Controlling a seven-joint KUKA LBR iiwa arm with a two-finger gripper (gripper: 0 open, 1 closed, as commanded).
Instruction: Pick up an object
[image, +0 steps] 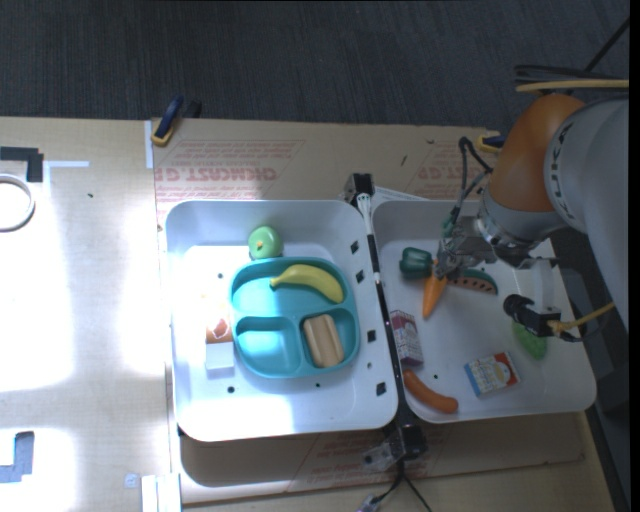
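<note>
Your gripper (452, 258) hovers low in the right bin (570, 395), just above the carrot (433, 293) beside a green pepper (415, 263). You cannot tell from this angle how its jaws stand.

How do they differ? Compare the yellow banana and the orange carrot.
The curved yellow banana lies in the turquoise divided plate in the left white bin; the straight, tapered orange carrot lies on the floor of the right white bin. The banana lies apart from the arm, the carrot just under the hand. Both are elongated toy foods.
</note>
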